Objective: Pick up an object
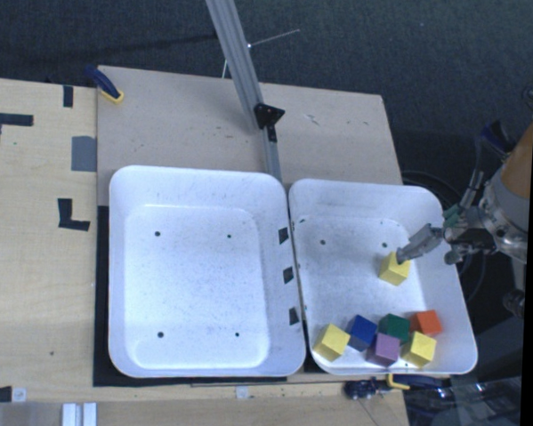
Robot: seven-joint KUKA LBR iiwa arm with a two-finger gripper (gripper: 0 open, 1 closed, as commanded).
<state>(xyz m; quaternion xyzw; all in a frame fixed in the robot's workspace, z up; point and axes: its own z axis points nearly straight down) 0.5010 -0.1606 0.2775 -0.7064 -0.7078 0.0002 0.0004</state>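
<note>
Right bin point(338, 202): tool point(407, 253) touching yellow cube point(393, 271).

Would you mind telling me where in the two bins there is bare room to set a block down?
The left bin has bare floor throughout. In the right bin, the floor is free along the divider and far wall. It is crowded at the near right corner: yellow, blue, purple, green, orange cubes. The tool hangs by a yellow cube.

Pale wooden bench point(200, 115) bearing two shallow white bins: left bin point(121, 271), right bin point(338, 198)
</note>
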